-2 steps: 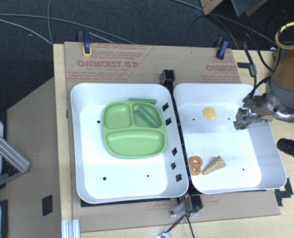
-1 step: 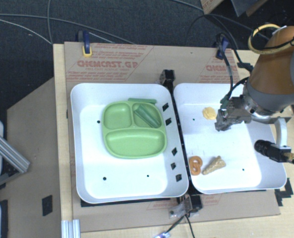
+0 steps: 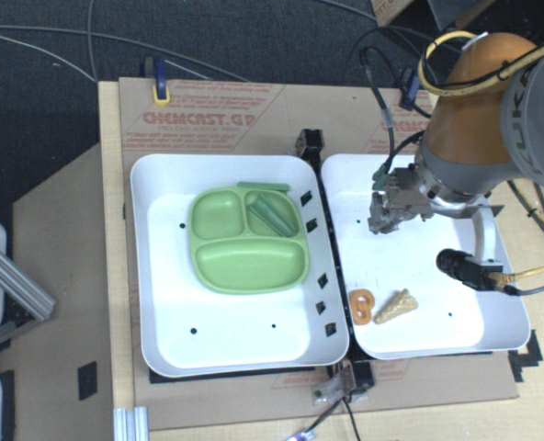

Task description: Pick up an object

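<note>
Gripper (image 3: 383, 217) hangs over the far-left part of the right bin (image 3: 456, 338); can't tell its opening from this angle. Wedge-shaped tan piece (image 3: 393, 307) lies near the bin's near edge, straight toward the viewer from the gripper & well apart. Its long axis runs left-right w/ a slight tilt, pointed end up-right. Orange pretzel (image 3: 361, 306) sits just left of it. Green tray (image 3: 247, 240) in left bin.

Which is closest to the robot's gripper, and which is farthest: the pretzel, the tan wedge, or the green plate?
Measured from the gripper in the camera view:
1. Pretzel, in the right bin's near left corner.
2. Tan wedge, just right of the pretzel. These two are almost too close to call.
3. Green plate, over in the left bin, clearly farthest.
</note>
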Robot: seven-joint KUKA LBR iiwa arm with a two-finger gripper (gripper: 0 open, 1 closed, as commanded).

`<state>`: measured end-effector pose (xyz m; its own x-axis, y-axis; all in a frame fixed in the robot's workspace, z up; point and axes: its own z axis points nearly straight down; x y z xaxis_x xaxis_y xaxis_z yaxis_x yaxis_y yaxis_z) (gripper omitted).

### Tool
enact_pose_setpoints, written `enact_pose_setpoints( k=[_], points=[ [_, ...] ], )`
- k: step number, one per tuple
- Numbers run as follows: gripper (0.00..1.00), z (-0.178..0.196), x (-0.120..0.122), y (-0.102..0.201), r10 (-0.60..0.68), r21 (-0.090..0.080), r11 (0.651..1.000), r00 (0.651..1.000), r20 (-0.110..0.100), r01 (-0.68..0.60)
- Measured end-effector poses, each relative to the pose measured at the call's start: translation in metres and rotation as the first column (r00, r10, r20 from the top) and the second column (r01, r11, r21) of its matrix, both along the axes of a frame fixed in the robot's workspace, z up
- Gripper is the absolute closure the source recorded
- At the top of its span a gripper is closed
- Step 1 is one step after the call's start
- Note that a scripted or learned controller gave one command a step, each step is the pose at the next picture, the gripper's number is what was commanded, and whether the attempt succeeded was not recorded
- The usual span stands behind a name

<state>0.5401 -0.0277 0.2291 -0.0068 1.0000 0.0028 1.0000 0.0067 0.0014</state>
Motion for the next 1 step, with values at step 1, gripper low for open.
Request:
enact_pose_setpoints(
  k=[1],
  points=[
    [1.0,-0.0065,-0.0028,0.0544,0.0,0.001,1.0,1.0,-0.005,0.0]
  ],
)
